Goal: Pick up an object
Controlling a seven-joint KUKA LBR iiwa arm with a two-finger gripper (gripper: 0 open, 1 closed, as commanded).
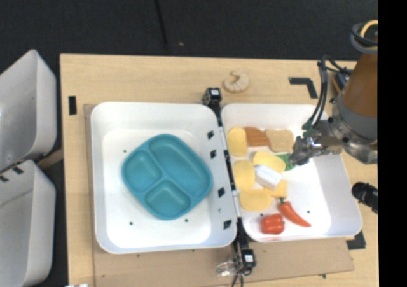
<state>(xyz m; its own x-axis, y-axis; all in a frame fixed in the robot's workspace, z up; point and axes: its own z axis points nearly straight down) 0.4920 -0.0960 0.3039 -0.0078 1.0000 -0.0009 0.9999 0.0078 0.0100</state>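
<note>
My gripper hangs low over the right bin, just right of a pile of play food. The pile holds several yellow pieces, a brown bread-like piece, a tan piece, a white block, a red tomato and an orange-red pepper. A bit of green peeks out beside the gripper tip. Nothing shows held in the gripper.
The left bin bears a teal divided plate. A small beige object lies on the wooden bench behind the bins. Black clips sit along the divider between the bins. The arm's orange band rises at the right.
</note>
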